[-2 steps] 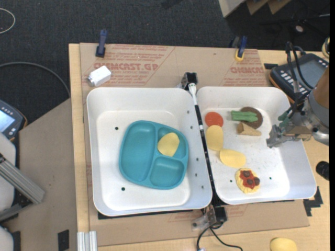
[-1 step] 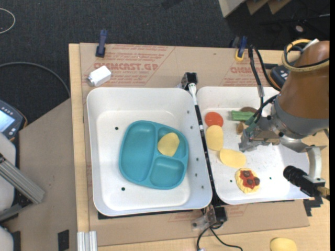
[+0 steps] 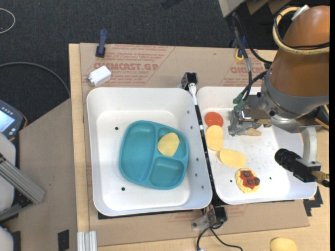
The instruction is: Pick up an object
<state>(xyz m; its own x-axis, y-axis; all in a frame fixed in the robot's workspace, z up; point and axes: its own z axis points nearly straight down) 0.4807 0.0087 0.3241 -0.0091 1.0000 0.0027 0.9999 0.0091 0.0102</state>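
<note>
Closest to the lens, at the upper right of the frame: orange band (image 3: 306, 22) of the arm, bulking over the right bin (image 3: 272, 192) because reaching in from that side. Carries the end effector (image 3: 242, 125) low over the upper middle of that bin; cannot tell whether spread or pressed together, being seen from above and half masked by the wrist. Shows nothing plainly pinched. Sits just beside, perhaps touching, a small tan piece (image 3: 255, 133) peeping out at its lower right edge: likely the target of this try, though too hidden to name. Leaves four more toy foods loose to the left and below: a red-orange disc (image 3: 213, 119) near the bin's upper left wall, a pale yellow oval (image 3: 214, 138) just under it, a second yellow oval (image 3: 232, 157) lower right of that, and a small pizza-like round (image 3: 247, 180) with red topping nearest the bottom rim. Looks scattered rather than arranged, as suits a bin meant for grab attempts. Over in the left bin (image 3: 104, 135): a teal divided plate (image 3: 138, 150) with one yellow piece (image 3: 168, 144) in its upper right compartment, well apart from the end effector. Pins the two bins side by side on the printed brown worktop (image 3: 157, 61) with a black clip (image 3: 189, 79) at the top of the shared rim, presumably against sliding. Judged stage: approach or descent, pick not yet achieved.
</note>
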